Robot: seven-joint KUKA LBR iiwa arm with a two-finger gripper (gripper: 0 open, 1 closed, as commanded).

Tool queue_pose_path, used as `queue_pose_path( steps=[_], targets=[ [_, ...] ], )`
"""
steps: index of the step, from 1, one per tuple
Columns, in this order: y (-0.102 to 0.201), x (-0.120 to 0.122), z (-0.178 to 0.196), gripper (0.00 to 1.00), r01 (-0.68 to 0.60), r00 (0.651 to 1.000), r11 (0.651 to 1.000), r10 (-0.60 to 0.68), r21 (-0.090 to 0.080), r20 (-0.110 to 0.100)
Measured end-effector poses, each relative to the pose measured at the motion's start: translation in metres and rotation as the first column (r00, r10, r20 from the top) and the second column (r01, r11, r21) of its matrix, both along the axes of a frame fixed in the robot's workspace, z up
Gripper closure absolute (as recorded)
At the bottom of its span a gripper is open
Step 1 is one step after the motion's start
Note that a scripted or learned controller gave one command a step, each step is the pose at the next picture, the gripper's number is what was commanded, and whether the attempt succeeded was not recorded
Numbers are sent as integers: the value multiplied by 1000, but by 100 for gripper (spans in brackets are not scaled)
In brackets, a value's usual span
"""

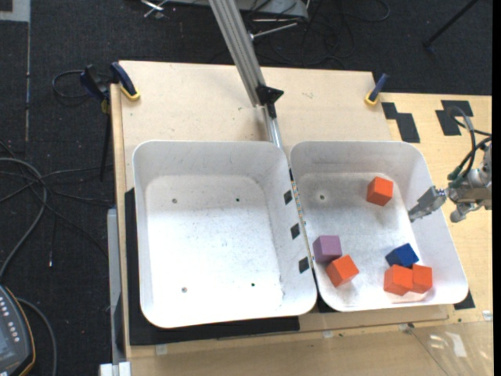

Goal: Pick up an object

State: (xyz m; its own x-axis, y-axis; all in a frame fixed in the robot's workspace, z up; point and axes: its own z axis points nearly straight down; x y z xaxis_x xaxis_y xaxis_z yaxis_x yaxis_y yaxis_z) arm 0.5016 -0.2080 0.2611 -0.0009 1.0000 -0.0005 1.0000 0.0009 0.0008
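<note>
From above, the claw (429, 203) sits at the right rim of the right bin (344, 157), with the wrist hardware trailing off toward the frame's right edge. Nothing is between its fingers; whether they are spread wide or pinched narrow I cannot tell, since they are too small and blurred.

Up and to the left of the claw, fairly near, lies an orange block (380, 190) on the bin floor. Below the claw and slightly left sits a blue block (402, 254), touching a pair of orange blocks (408, 279) beside the bin's lower right corner. Farther left of these, a purple block (326, 247) rests against another orange cube (342, 270), well apart from the claw. The left bin (149, 163) lies far left of the claw.
</note>
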Motion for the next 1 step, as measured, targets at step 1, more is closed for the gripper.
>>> queue_pose_path(
  steps=[1],
  targets=[
    [18, 63, -130, 0, -4, 1000, 1000, 4, 2, -6]
  ],
)
